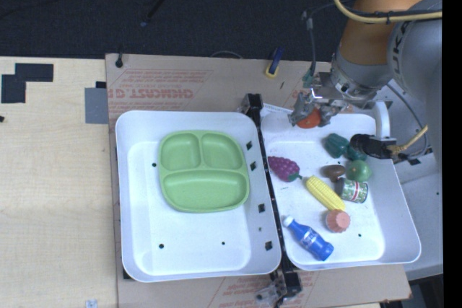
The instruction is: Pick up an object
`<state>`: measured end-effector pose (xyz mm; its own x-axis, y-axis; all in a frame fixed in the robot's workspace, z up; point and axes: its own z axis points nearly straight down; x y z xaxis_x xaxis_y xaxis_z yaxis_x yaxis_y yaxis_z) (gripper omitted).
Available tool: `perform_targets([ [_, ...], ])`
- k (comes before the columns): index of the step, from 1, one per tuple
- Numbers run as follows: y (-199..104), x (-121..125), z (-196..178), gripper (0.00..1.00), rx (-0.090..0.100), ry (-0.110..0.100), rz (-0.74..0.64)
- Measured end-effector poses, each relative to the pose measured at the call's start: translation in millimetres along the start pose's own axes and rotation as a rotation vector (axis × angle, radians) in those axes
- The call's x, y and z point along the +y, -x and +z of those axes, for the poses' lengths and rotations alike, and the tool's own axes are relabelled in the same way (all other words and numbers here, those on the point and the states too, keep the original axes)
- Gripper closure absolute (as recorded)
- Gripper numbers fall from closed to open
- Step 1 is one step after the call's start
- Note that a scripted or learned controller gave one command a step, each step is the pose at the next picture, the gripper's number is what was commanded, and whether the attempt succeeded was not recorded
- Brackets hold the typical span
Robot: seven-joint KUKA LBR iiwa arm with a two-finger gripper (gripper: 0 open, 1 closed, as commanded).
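Observation:
My gripper [310,112] hangs over the far left corner of the right bin [404,227]. A small red-orange object [309,120] sits between its fingertips, and the fingers look closed on it. Lower in the same bin lie purple grapes [284,168], a yellow corn cob [324,193], a blue bottle [309,239], a salmon-pink round piece [337,221], a green-labelled can [353,190], a green ball [358,170], a brown piece [333,172] and a teal object [336,144].
The left bin [137,227] holds a green divided plate [203,171]. A black divider [261,177] runs between the two bins. The arm's grey body and orange band [379,11] rise behind the right bin's far edge.

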<state>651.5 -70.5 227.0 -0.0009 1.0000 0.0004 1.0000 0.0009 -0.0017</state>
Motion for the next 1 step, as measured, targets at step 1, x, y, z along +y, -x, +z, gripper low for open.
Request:
perform_targets([
  [1, 7.4, -12.8, -8.6, 1.0, 0.0, -0.001, 0.001],
])
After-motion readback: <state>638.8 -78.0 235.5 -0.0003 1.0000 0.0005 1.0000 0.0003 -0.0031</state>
